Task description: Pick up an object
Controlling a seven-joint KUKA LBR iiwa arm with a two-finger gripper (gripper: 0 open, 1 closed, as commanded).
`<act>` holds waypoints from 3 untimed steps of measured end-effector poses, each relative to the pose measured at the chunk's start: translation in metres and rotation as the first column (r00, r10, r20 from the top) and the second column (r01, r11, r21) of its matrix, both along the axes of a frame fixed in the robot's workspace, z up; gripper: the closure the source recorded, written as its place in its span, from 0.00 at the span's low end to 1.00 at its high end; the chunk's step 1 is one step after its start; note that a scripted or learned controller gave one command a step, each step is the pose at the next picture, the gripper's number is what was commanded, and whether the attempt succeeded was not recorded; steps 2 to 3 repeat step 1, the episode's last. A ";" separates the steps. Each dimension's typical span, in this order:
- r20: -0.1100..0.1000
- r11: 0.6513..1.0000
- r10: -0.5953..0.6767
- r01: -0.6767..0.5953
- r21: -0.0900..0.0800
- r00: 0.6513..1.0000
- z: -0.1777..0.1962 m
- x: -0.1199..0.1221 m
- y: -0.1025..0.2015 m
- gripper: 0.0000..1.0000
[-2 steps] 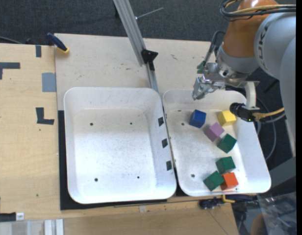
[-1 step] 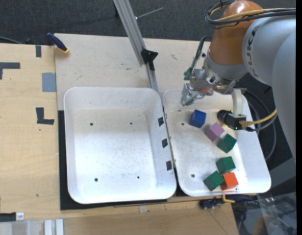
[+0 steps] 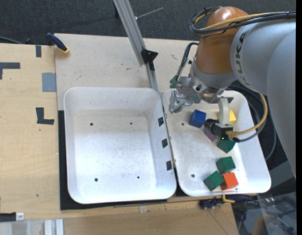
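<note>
The arm (image 3: 249,43) is looming nearest, with part of "KUKA" reading on its grey shell. Its end effector (image 3: 178,102) is hanging at the right bin's (image 3: 249,180) upper left corner; whether it is grasping anything cannot be told. A blue cube (image 3: 198,118) is sitting just beside it, tilted cornerwise. Green blocks (image 3: 219,173) and an orange block (image 3: 230,180) are lying near the front rim.
</note>
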State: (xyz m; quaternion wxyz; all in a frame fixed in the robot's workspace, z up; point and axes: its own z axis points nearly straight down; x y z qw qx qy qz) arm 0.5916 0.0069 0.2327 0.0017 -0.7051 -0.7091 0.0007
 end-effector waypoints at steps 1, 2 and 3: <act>0.001 1.000 0.002 -0.002 0.000 1.000 0.010 -0.019 0.054 1.00; 0.001 1.000 0.002 -0.002 0.000 1.000 0.010 -0.019 0.054 1.00; 0.001 1.000 0.002 -0.002 0.000 1.000 0.010 -0.019 0.054 1.00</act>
